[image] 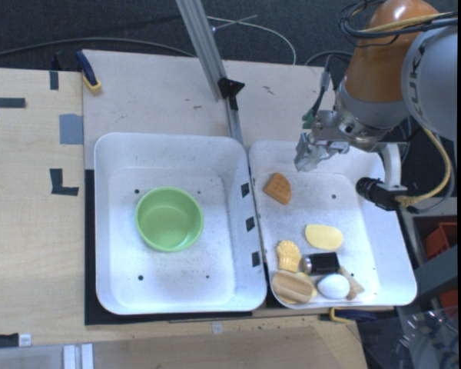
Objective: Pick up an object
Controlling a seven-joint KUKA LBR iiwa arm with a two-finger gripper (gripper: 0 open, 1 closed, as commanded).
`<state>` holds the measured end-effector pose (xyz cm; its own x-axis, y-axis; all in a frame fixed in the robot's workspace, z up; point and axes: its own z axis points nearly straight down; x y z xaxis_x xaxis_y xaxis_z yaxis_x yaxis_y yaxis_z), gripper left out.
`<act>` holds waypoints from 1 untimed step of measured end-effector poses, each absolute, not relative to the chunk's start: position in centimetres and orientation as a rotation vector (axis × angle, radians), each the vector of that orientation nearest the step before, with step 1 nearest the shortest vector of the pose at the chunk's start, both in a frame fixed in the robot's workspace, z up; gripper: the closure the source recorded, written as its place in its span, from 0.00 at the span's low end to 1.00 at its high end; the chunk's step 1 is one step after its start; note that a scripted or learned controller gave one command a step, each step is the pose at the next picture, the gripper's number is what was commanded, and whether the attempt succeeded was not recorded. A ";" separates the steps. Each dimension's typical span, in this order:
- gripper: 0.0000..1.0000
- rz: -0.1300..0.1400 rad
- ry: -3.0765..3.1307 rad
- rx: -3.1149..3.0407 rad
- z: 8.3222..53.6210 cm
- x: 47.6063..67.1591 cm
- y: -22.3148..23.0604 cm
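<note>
My gripper (313,154) hangs over the far edge of the right bin (384,271), up near its back rim, and nothing is between it and the bin floor. From this slant I cannot tell whether it is open or closed, and I see no object in it, so I judge I am at the approach step: nothing picked yet, and a target to be settled.

The nearest candidate is the orange wedge (277,187), lying just below and a little to the left of my gripper, alone on bare bin floor with free space all round it. Further down from me lies a pale yellow oval (323,237), also on its own. Beyond that, in the near corner of the bin, a cluster sits packed together: a yellow ridged piece (289,255), a small black block (321,264), a tan bread-like loaf (293,287) and a white egg (334,286), several of them touching. Off to my left, in the other bin (115,206), stands a green bowl (169,219).

The wedge looks like the sensible pick to me. The next move would call for shifting slightly left and toward the near side until I am centred over it, turning to span its narrower width, then descending straight down and closing on it. It lies close to the bin's left wall, so I would need to keep clear of that side.
</note>
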<state>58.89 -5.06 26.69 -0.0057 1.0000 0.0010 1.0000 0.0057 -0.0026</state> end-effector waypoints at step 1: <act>1.00 0.001 -2.228 -2.212 25.4 60.4 0.8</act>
<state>60.40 0.79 25.44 -0.0070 1.0000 0.0010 1.0000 0.0070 -0.0023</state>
